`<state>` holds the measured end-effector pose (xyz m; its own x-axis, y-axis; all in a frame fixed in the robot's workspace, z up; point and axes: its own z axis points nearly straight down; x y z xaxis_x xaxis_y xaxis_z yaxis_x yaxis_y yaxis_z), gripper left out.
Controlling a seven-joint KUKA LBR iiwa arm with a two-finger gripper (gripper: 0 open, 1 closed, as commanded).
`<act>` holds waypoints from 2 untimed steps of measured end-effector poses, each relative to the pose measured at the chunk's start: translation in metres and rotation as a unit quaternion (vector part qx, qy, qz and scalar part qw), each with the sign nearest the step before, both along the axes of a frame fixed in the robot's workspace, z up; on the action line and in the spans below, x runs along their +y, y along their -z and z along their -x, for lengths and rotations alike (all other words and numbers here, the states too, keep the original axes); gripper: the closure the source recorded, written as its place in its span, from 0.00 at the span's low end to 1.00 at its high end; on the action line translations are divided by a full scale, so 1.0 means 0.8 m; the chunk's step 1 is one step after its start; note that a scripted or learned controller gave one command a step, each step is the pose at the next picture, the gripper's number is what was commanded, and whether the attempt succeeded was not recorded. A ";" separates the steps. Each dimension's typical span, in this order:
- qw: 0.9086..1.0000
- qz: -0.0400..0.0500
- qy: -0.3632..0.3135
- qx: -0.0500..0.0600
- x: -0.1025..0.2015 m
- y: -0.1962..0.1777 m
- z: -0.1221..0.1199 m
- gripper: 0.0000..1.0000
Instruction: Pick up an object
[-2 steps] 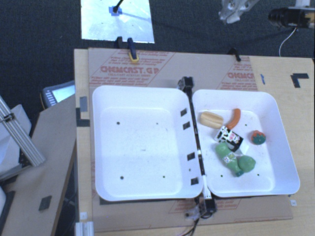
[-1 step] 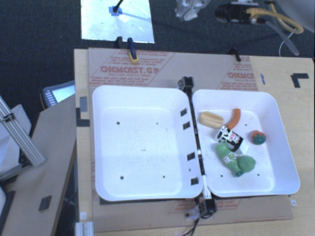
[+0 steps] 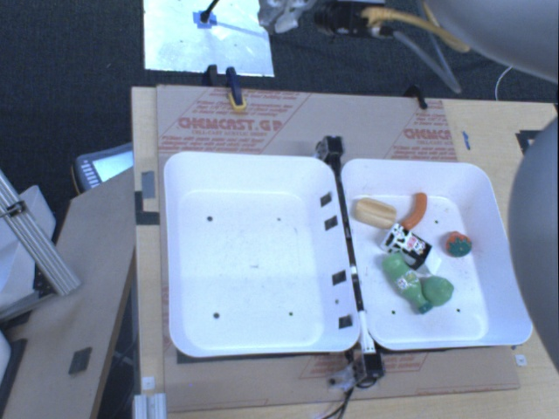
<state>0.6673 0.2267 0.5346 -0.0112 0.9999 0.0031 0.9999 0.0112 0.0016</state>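
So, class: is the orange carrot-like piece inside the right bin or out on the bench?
Inside. The orange piece lies on the floor of the right bin, within its raised white rim, near the tan bread-like piece.

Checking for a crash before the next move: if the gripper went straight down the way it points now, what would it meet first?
Probably the shiny metal sheet on the dark floor, not a bin. The gripper hangs near the view's top edge, beyond the bench; depth is hard to judge.

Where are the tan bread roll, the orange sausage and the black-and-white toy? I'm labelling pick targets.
tan bread roll (image 3: 374,211), camera view, middle of its top.
orange sausage (image 3: 417,210), camera view, midway along its length.
black-and-white toy (image 3: 408,243), camera view, centre of its body.
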 end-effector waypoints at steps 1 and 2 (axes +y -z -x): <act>1.000 0.001 0.003 0.000 0.010 -0.001 -0.001 1.00; 1.000 0.001 0.002 0.000 0.010 -0.001 -0.001 1.00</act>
<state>0.6682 0.2344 0.5352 -0.0062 1.0000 0.0006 1.0000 0.0062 0.0017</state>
